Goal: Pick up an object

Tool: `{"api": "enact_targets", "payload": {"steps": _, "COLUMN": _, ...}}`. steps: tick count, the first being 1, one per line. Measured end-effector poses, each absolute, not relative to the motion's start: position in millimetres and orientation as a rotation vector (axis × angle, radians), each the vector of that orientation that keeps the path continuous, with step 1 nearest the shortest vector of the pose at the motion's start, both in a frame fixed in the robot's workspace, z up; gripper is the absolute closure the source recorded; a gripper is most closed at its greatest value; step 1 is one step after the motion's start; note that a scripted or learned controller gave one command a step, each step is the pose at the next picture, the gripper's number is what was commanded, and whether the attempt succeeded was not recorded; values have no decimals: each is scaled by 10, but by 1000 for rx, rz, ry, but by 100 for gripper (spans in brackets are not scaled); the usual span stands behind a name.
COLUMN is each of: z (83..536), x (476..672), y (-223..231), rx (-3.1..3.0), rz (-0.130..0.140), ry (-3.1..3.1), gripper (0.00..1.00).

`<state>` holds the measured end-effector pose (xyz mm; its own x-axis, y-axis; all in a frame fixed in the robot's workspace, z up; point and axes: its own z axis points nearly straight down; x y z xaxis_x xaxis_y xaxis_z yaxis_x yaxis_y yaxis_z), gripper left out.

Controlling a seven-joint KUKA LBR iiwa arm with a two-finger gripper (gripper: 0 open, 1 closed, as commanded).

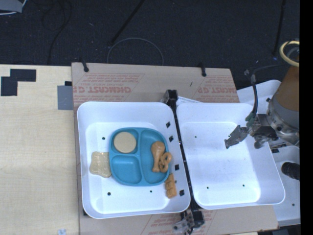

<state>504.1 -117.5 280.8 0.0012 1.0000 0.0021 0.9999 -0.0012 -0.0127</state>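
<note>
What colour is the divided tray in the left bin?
The divided tray is bright blue, seen in the camera view.

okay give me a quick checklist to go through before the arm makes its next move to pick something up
1. Objects to pick are in view: ok. The left bin has a blue tray with a round cookie and a pretzel piece on it.
2. Loose pieces off the tray: ok. A pale piece lies left of the tray, a brown piece at its lower right.
3. Gripper over a target: not ok. It is over the right bin, away from every object.
4. Gripper is free of any load: cannot tell.
5. Path to left bin: cannot tell, the centre divider lies between.
</note>
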Motion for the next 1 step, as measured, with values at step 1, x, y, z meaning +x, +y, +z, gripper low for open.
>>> {"api": "enact_targets", "payload": {"steps": 1, "z": 2856, "x": 5056, "y": -1176, "rx": -2219, "rz": 3, "ry": -2220, "gripper": 0}}
